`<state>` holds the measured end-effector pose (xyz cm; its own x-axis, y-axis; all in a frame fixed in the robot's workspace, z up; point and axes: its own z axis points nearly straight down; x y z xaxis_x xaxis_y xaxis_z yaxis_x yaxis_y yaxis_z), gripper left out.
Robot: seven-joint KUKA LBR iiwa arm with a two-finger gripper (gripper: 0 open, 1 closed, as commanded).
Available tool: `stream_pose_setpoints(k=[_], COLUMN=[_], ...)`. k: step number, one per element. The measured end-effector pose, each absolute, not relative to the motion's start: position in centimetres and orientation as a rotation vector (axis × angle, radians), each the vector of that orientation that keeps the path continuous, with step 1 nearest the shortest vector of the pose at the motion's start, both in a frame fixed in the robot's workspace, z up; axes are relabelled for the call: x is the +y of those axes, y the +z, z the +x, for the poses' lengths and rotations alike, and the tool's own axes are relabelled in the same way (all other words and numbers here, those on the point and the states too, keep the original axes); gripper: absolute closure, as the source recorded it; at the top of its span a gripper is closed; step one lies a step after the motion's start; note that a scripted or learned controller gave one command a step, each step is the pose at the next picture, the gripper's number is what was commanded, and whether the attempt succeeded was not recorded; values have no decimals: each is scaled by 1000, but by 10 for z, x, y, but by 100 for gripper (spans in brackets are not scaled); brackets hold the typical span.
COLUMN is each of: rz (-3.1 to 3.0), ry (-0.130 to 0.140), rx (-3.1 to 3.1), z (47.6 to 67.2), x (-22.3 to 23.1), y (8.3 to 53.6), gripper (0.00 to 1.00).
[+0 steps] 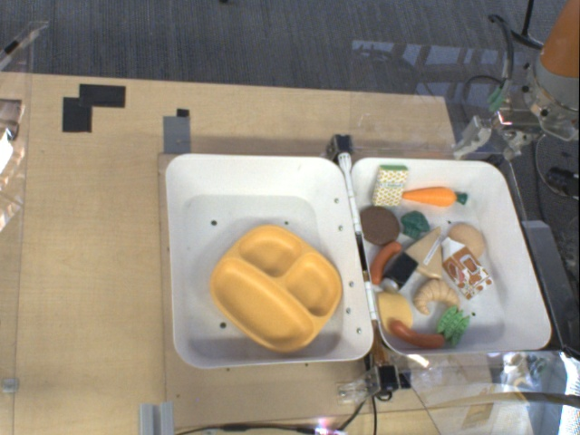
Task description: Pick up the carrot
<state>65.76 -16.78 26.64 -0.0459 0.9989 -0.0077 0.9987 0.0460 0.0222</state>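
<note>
The carrot (431,196) is orange with a green top pointing right. It lies flat near the far edge of the right bin (530,288), just right of a yellow-green block (390,185). My gripper (492,140) hangs off the grey arm with its orange band (558,54) at the upper right, above the bin's far right corner. It is roughly 70 pixels up and to the right of the carrot, and nothing shows in it.
The right bin also holds a brown disc (381,224), a red sausage (385,261), a croissant (437,290), a printed packet (468,273), a green broccoli piece (453,323) and other toy food. The left bin (195,243) holds a yellow divided plate (276,286).
</note>
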Motion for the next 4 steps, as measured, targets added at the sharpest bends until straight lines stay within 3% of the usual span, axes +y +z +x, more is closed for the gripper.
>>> stream_pose_setpoints(k=[1,2,3,4], rz=[1953,2259,1974,2177], ry=[3,-10,-5,1], rx=[2459,2207,2484,2304], z=[625,670,667,669], x=[-150,-171,-195,-197], y=[124,94,89,89], gripper=[0,0,0,0])
